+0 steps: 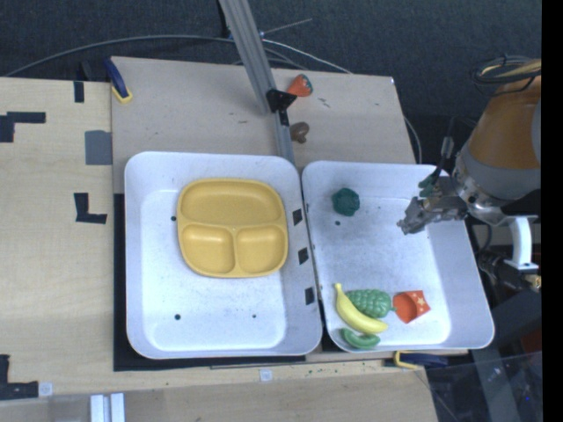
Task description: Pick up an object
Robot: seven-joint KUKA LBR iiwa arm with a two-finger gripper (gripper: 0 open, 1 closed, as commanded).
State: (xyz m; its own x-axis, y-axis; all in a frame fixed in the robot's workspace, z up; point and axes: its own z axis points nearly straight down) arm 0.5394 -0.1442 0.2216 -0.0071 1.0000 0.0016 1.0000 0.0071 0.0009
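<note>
Nearest the camera, in the near right corner of the right bin (457, 262), lies a small cluster of toy food. A yellow banana (354, 311) curves from the bin's middle toward its near wall, and a bumpy green piece (370, 301) sits against its right side. A flatter green piece (359, 338) lies just beyond the banana's near end, touching the bin's near wall. Just right of the bumpy green piece is a red-orange piece (410, 305), close to it but apart.

In the left bin (145, 262), a yellow divided plate (233, 226) rests on the floor toward the far side, with one wide compartment on the far side and two smaller ones on the near side.

Farther back in the right bin, a dark green round piece (346, 201) sits alone near the far left corner, well apart from the cluster.

The gripper (413, 220) hangs over the right bin's far right part, reaching in from the right, its dark fingers pointing down and left. Nothing is visible between them; whether they are spread or closed cannot be told from this angle. It is to the right of the dark green round piece and apart from it.

Beyond the bins, on the bench (193, 104), a grey pole (251, 42) slants upward, with a small orange object (301, 84) beside its base.
</note>
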